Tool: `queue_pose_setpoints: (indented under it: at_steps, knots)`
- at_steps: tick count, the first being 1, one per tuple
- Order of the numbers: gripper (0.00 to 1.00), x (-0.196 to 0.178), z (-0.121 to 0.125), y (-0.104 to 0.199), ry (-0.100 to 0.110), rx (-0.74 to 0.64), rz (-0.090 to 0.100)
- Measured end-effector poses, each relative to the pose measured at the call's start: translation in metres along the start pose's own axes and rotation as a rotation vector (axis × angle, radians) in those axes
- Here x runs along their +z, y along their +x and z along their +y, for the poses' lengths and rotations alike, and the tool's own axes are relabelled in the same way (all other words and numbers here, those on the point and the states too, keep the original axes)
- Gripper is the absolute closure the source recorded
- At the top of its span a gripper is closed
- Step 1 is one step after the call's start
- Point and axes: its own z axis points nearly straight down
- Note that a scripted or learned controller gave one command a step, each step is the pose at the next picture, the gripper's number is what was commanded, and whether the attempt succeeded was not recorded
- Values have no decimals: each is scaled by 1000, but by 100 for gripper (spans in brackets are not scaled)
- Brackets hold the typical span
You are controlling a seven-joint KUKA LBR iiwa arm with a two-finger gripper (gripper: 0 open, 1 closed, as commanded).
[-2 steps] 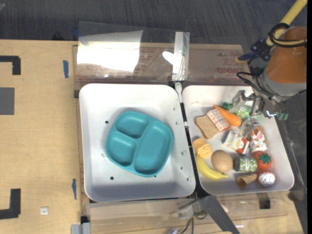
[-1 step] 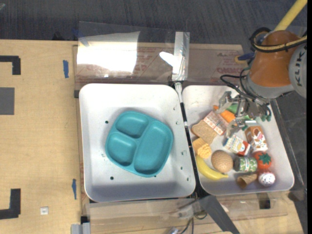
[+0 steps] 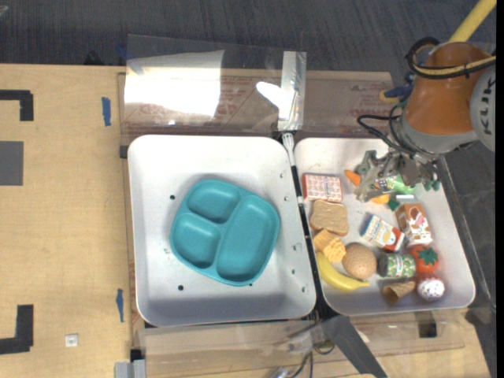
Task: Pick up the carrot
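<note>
My gripper [image 3: 391, 172] covers most of the carrot [image 3: 353, 177]; just an orange bit shows. Can't tell finger state. My arm [image 3: 449, 93] is cut off at right edge.

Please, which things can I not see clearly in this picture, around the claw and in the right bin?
- Carrot: in the camera view the claw covers most of it; orange bits show beside the claw.
- Claw: its fingers merge with the toys below, so open or shut cannot be told.
- Small cartons in the right bin: the print is too small to read.
- Arm: cut off by the right edge.
</note>
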Motion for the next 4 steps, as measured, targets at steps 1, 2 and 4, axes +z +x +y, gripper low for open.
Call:
queue_pose_setpoints:
  at_steps: [1, 2, 4]
  knots:
    - [100, 23, 42, 52, -5, -368, 7]
    - [100, -150, 71, 67, -3, -315, 2]
    - [0, 16, 58, 112, -8, -211, 15]
